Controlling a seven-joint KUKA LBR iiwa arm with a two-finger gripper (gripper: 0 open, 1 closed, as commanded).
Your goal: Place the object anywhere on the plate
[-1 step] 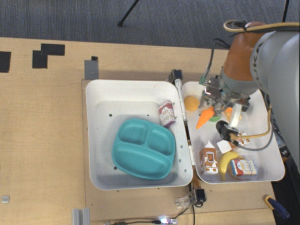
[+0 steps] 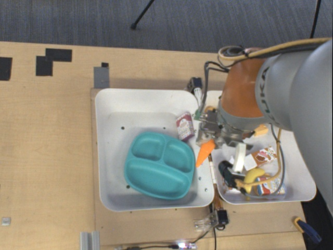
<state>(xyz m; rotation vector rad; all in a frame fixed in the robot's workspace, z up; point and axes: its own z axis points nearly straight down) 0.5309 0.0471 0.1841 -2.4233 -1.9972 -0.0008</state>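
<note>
- Camera view: gripper (image 2: 209,139) sits over the rim between the two bins, clamped on an orange carrot (image 2: 204,152).
- carrot hangs over the left bin's (image 2: 112,119) right edge, just beside the teal plate (image 2: 158,164), not on it.
- small maroon packet (image 2: 184,126) lies near the plate's upper right.
- right bin (image 2: 302,184) holds mixed clutter, banana (image 2: 252,177) included.
</note>
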